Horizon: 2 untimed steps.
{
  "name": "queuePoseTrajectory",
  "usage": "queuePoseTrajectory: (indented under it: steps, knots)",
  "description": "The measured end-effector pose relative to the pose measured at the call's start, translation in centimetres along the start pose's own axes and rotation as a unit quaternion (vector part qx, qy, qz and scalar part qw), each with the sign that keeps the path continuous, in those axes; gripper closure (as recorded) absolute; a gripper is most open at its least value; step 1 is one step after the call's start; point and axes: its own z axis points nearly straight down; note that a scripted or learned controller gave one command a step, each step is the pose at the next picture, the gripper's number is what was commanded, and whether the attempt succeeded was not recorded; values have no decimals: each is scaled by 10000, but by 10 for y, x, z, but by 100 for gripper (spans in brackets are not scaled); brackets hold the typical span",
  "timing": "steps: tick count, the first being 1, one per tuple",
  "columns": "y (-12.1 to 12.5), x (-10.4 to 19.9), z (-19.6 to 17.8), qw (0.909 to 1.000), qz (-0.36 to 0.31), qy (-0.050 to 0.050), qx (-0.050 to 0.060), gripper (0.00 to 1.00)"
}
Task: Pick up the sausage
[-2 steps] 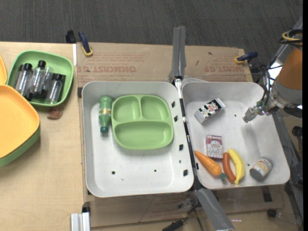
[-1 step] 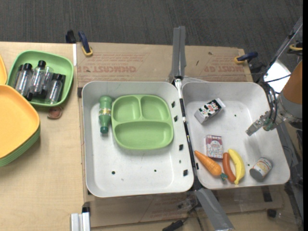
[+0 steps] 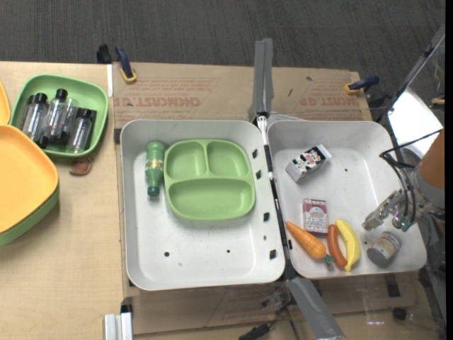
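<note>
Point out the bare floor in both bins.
Left bin: a wide bare strip in front of the green plate. Right bin: bare behind the red card, right of the box. Crowded: carrot, sausage, banana, can.

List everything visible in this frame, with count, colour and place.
Bins: 2, white, side by side on the bench.
Divided plate: 1, green, left bin.
Bottle: 1, green, left bin, lying beside the plate.
Carton: 1, black and white, right bin, upper part.
Packet: 1, red, right bin, middle.
Carrot: 1, orange, right bin, lower left.
Sausage: 1, red, right bin, between carrot and banana.
Banana: 1, yellow, right bin.
Can: 1, grey, right bin, lower right.
Tray of bottles: 1, green, far left.
Orange plates: a stack, left edge.
Gripper: 1, grey, over the right bin, above the can.
</note>
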Motion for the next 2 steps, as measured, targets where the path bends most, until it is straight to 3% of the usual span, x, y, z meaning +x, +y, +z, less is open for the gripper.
queuePoseTrajectory:
  steps: [1,2]
  knots:
    - [57,-60,-24,9990,442,-17,-5,100]
    - [11,-20,-15,9968,-802,-5,-2,100]
